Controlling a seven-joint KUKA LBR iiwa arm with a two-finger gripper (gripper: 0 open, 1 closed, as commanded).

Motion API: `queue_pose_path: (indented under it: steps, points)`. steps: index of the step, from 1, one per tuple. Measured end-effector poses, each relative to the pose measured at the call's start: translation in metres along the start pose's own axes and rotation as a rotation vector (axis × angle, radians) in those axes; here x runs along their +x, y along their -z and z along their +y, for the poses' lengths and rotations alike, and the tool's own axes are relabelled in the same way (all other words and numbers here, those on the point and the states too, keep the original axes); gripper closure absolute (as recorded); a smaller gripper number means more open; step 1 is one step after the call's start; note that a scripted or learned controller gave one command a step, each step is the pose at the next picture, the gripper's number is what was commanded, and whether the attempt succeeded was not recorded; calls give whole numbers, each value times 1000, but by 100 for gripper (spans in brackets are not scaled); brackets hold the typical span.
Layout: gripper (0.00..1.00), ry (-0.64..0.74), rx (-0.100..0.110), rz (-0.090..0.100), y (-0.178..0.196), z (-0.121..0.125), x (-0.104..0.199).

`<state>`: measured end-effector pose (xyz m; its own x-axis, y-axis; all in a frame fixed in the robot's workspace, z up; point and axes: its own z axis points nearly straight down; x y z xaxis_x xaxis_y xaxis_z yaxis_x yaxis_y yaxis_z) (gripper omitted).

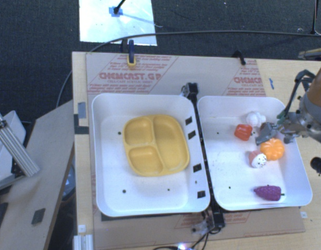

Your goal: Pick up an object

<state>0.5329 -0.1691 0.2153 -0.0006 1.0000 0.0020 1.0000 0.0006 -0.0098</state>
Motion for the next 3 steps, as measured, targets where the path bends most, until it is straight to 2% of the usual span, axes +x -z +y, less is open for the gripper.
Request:
queue_pose_path:
  steps: [1, 2, 3]
  points:
    - [0, 3, -11, -2, 6, 3, 0]
    - [0, 1, -9, -2, -36, 4, 2]
    - [0, 0, -7, -1, -95, -2, -1]
